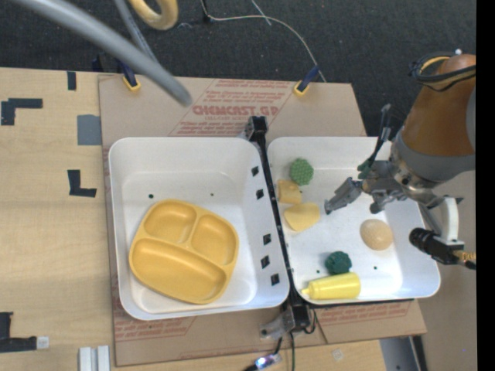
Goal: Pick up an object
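Observation:
The right bin [418,280] holds several small items. A green bumpy ball [301,171] lies near the divider, with two pale yellow pieces [289,192] [302,217] just below it. A beige egg-shaped object [377,234] sits at centre right, a dark green lump [337,263] lies below it, and a yellow cylinder [334,287] rests by the front wall. My gripper [356,203] hovers over the middle of this bin, open, with nothing between its fingers. It is just above and left of the egg and right of the yellow pieces.
The left bin [124,161] holds a yellow divided plate [184,250]. A black divider with clips [267,207] separates the bins. The grey arm with its orange band [441,99] comes in over the right bin's right wall. A grey pole [93,29] crosses the upper left.

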Available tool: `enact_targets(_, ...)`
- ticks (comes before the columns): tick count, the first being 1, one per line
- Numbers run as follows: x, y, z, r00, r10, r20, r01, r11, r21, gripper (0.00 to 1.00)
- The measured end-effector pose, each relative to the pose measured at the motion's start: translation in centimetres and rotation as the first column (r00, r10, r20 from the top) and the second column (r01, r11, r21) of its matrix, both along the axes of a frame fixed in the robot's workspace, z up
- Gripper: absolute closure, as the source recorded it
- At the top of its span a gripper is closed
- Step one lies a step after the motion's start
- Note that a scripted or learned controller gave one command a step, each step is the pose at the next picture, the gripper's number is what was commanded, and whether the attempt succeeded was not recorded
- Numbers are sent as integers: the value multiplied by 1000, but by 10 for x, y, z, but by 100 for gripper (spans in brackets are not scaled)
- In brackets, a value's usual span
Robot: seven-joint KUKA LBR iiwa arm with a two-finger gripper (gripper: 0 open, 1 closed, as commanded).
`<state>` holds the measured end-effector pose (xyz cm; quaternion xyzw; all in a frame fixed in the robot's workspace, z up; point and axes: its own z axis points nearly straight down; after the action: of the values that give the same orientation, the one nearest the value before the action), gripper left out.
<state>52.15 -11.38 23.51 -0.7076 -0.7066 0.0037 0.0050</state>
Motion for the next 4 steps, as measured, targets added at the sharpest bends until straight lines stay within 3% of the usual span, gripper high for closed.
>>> enact_targets(1, 2, 0, 5, 1000, 3, 11, -3, 1000, -2, 0)
enact_targets(3, 11, 7, -114, 1000, 2, 4, -2, 1000, -1, 0)
enact_targets(4, 10, 8, -152, 1000, 2, 10, -2, 1000, -3, 0)
